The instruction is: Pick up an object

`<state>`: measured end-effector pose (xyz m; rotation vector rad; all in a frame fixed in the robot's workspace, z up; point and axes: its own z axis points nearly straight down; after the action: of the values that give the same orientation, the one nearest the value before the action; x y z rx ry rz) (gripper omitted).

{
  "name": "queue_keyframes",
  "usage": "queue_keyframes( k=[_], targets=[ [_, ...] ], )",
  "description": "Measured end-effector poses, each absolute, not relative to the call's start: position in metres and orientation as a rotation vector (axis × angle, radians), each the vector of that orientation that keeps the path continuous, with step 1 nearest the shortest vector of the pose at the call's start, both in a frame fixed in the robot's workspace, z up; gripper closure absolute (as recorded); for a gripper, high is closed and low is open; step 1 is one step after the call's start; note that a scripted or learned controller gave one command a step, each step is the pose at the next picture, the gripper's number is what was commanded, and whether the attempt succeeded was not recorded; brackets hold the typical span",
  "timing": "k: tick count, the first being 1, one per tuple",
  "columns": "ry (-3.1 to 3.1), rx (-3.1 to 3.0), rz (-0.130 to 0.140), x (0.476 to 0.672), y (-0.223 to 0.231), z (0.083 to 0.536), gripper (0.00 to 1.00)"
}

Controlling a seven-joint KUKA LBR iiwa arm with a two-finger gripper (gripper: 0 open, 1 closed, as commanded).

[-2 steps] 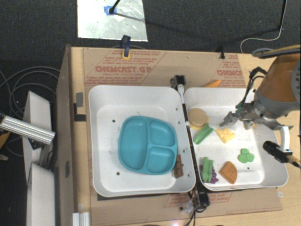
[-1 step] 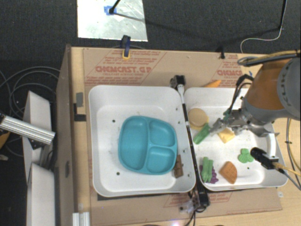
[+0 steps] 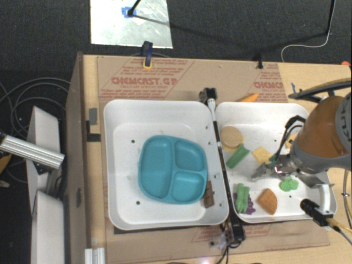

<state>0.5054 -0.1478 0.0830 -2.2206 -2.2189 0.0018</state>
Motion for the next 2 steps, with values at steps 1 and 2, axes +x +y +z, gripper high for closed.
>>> queue_keyframes(
  k=[1, 2],
  targets=[
    [-2.232, -2.218, -0.005, 0.555, -0.145, 0.091, 0.0],
    [-2.218, -2.222, 0.002, 0.497, -0.167, 0.084, 0.0]
  ],
)
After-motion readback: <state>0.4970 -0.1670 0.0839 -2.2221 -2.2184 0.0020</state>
